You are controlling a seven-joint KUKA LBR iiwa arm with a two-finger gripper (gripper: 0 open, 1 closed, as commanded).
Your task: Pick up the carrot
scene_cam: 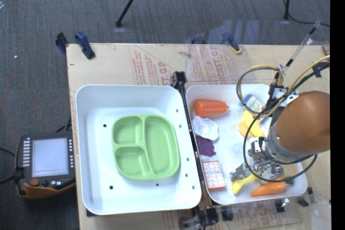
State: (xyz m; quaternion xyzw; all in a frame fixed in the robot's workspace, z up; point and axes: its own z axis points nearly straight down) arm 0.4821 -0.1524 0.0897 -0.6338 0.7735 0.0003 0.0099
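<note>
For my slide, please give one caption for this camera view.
Gripper hovers above the carrot in the right bin.

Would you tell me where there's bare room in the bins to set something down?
Left bin: bare floor rings the green plate, widest at its left. Right bin is crowded: carrot, orange bottle, purple item, box, gripper.

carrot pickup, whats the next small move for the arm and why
Probably a short shift toward the bench's front edge, then down. The carrot lies flat near the front right corner of the right bin, and the tool sits just behind it, beside the yellow piece, with nothing seen gripped. Centring over the carrot first should help avoid nudging it away.
</note>
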